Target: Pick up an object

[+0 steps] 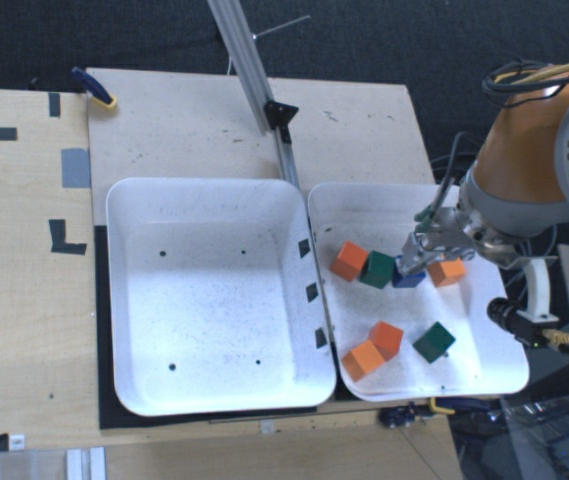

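Note:
My gripper (417, 259) hangs low over the middle of the right bin (494, 368), reaching in from the right. Its tip is right above a blue block (408, 280), which is partly hidden beneath it. A green block (376, 269) touches the blue one on the left, with an orange block (349, 261) beside that. Another orange block (449, 272) lies just right of the gripper. Nearer the front of the bin are two orange blocks (387, 337) (364, 359) and a green block (433, 342).
The left bin (124, 218) stands beside the right one, with their rims meeting at the middle. A slanted metal rail (244, 48) runs down from the top to the divide between the bins. A blue and yellow tool (94, 87) lies on the bench at the upper left.

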Available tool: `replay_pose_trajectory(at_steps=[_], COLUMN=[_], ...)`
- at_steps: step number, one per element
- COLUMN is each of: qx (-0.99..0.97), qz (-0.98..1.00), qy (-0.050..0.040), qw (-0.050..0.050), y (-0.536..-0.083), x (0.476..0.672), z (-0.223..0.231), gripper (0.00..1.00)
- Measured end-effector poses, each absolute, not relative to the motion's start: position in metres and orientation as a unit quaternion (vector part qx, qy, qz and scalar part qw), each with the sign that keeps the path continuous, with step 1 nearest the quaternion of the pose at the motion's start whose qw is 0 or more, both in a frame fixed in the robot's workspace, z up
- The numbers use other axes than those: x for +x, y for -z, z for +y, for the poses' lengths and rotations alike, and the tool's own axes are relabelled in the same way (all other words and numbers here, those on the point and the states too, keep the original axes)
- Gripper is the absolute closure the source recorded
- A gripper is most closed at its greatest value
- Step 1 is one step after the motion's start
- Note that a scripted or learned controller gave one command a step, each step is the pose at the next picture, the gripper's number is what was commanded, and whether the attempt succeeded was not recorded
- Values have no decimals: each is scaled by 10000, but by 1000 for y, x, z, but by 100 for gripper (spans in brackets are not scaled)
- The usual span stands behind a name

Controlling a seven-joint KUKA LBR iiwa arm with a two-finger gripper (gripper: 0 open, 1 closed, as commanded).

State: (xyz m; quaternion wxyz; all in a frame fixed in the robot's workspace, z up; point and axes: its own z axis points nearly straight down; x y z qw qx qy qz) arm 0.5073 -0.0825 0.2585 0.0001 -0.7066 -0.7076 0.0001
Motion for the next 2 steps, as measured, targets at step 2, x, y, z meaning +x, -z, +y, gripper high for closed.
replay_pose_trajectory(at_steps=[2], qx=[-7044], qz=[-7098], qy=[4], qw=[6], y=[-263], x=[558], z=[18], gripper=[100])
